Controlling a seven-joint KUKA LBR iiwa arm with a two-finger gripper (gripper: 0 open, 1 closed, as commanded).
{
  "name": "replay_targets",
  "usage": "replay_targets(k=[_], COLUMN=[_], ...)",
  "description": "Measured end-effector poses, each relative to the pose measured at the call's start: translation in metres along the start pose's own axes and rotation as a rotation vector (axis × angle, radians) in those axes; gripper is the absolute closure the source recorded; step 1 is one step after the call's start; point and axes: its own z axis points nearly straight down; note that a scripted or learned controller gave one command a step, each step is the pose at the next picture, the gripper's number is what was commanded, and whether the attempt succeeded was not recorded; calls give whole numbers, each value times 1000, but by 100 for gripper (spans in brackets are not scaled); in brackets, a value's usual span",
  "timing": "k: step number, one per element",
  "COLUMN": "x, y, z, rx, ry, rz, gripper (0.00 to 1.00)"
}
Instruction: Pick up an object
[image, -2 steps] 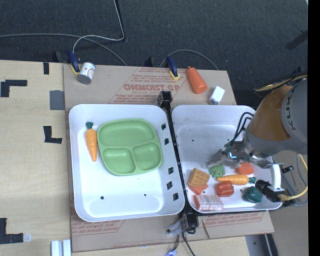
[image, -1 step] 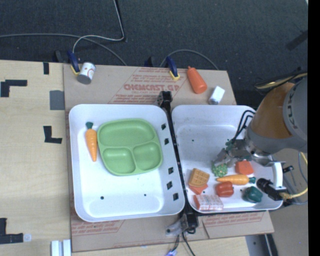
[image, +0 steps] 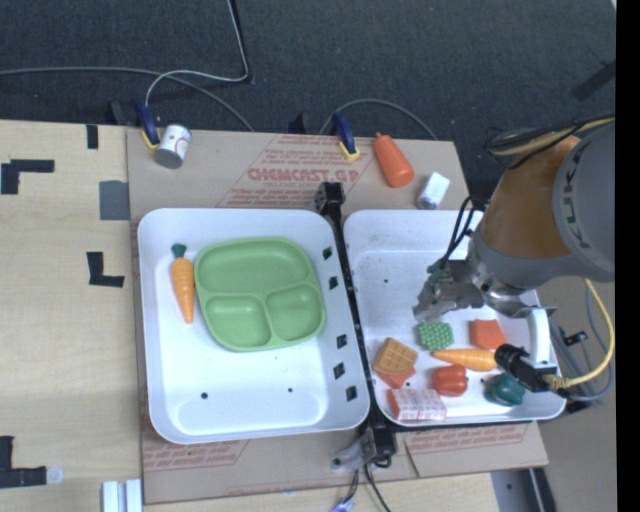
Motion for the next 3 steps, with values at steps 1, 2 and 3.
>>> replay_targets(k=[1, 2, 3], x=[0, -49, -49], y=[0, 9, 9], z=[0, 98, 88], rx=[0, -3, -5], ry=[0, -1, -3], rz=[1, 2, 1], gripper=[0, 0, 100])
